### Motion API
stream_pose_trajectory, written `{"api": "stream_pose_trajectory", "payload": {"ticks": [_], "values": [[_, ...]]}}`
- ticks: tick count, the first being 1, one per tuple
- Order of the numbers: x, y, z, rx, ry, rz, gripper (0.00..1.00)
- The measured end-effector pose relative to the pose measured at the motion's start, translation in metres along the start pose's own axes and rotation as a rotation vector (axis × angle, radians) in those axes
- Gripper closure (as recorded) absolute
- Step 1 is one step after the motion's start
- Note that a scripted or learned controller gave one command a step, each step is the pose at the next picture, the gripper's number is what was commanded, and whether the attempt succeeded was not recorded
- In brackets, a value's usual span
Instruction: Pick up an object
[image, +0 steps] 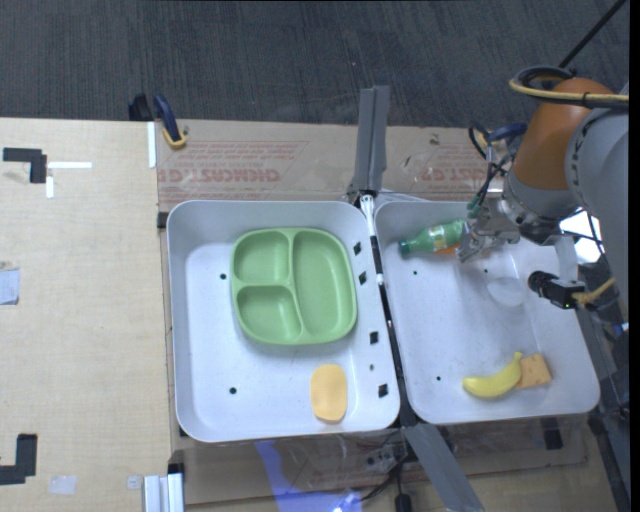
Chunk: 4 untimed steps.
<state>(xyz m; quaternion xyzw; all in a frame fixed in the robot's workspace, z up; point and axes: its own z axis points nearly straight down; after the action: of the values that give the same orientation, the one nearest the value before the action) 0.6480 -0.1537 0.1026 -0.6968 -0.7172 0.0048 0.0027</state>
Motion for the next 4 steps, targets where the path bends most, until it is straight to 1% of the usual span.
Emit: {"api": "stream_pose_trajectory", "payload": {"ticks": [1,2,3,4], "values": [[0.0,0.0,0.0,0.0,0.0,0.0,0.0],[0.0,0.0,-0.006,0.003,-0.001,-0.002,1.0],[-0.036,-0.158,0.016,-0.005,0.005,0.053,1.0],[-0.036,-0.158,0.016,-0.005,0.005,0.053,0.0]]}}
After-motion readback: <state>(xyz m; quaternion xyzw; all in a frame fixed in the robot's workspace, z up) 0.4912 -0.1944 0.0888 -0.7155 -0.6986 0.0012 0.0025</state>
